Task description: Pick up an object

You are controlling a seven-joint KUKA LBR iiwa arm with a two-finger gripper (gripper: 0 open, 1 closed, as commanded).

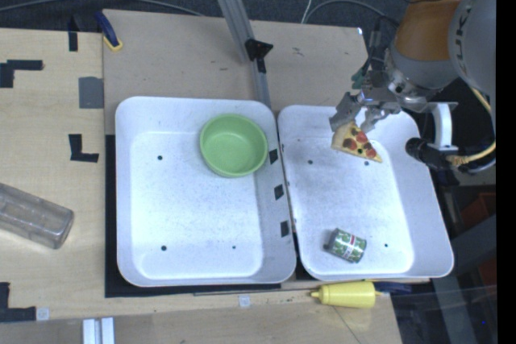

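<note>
Pizza slice (pixel 356 142) in claw (pixel 359 116), near bin rim (pixel 347 109).

No readable text; can (pixel 346 245) label illegible.

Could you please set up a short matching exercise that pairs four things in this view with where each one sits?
Things:
1. green bowl
2. pizza slice
3. small can
4. yellow bottle

Places:
A. near part of the right bin
B. on the bench just outside the right bin's near rim
C. far part of the left bin
D. at the gripper, far part of the right bin

Pairs: 1-C, 2-D, 3-A, 4-B
</note>
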